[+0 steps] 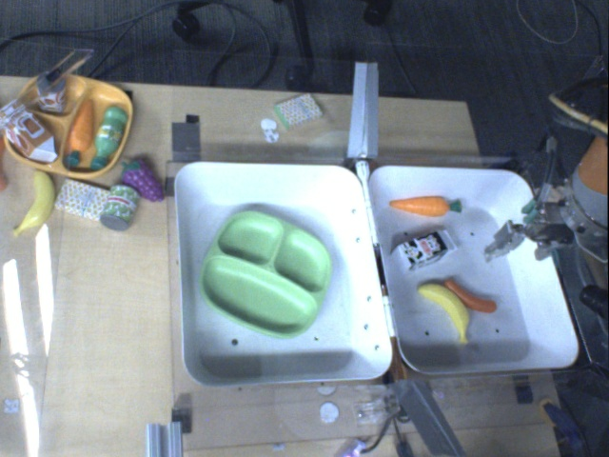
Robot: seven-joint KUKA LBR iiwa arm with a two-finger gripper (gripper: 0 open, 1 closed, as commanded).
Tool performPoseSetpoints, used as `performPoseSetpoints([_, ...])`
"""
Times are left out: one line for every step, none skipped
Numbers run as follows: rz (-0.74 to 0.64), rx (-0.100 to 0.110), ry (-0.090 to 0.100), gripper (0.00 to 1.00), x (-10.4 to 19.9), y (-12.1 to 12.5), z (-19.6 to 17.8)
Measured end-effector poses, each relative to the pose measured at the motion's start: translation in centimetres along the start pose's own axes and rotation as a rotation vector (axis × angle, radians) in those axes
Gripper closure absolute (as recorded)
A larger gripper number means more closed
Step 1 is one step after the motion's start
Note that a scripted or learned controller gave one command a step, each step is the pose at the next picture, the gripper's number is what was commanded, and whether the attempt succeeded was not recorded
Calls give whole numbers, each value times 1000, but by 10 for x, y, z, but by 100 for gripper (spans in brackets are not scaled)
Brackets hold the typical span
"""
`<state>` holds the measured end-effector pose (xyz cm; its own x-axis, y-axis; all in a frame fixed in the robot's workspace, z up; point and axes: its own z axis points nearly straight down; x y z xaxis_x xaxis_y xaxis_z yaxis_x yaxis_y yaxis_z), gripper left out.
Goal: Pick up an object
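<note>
One fixed camera above the bench point(105, 350), angled down — both bins framed, mid-distance

Grey metal tool point(521, 231), thin dark cable, orange band above the wrist

We see our arm point(588, 174) entering from the right, its orange band beside the right bin's point(561, 350) far right wall. The gripper point(519, 236) hangs over that wall's inner side, metal tip pointing left.
</note>
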<state>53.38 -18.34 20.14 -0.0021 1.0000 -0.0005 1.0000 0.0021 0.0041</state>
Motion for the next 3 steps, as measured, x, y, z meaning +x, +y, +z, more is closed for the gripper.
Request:
performPoseSetpoints([-148, -1, -1, 0, 38, 79, -47])
performPoseSetpoints([-325, -1, -2, 0, -12, 134, -11])
performPoseSetpoints([-303, -2, -3, 0, -21, 137, -4])
